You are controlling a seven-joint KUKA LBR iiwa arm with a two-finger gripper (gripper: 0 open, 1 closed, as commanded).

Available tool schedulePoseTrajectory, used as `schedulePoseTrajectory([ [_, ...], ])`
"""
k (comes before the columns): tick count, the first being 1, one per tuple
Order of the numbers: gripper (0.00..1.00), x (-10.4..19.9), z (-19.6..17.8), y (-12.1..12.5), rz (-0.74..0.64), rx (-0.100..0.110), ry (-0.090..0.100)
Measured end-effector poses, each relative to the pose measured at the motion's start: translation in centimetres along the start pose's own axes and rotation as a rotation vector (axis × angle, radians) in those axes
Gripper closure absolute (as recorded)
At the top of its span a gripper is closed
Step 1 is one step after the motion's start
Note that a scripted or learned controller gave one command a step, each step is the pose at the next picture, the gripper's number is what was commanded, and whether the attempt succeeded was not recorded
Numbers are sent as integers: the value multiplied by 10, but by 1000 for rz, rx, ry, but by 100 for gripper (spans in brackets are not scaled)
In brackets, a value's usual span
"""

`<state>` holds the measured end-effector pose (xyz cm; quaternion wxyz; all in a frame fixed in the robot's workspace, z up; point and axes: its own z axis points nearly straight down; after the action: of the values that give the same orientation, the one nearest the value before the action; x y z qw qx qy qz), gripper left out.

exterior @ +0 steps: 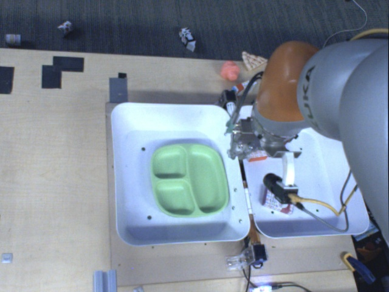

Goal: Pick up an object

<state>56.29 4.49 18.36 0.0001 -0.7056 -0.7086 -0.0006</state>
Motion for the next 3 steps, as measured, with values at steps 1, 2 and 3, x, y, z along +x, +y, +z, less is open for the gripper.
schedulePoseTrajectory([
  [1, 100, 0, -11, 1, -1, -4, 0],
  [2, 100, -54, -1, -76, 3, -1, -1],
  [3, 100, -142, 85, -67, 3, -11, -3],
])
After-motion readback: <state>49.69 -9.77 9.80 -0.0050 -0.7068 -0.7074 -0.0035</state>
